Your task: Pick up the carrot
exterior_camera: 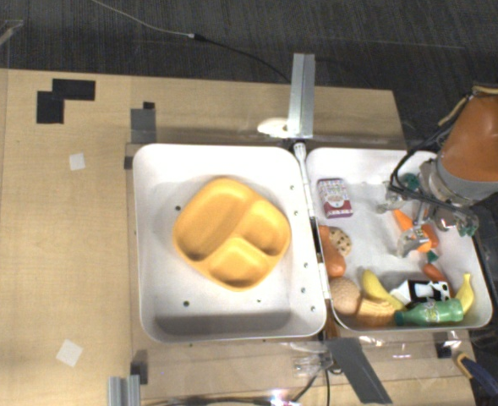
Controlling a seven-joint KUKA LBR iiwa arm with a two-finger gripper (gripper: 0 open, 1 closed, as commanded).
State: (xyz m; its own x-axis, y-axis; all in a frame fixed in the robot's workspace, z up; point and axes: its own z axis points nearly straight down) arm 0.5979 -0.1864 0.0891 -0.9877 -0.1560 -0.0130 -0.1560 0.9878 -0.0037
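Carrot [405,222]: lies in the right bin [371,172], directly between the fingers [398,194] of the gripper [413,220]. The fingers are spread wide on either side of it. Below the fingers: banana [375,286], green bottle [430,313]. Left of the fingers: small red carton [334,197], cookie [337,240].

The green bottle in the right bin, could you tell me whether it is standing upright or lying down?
Lying down. The green bottle rests on its side along the near wall of the right bin, its length running left to right, between two bananas.
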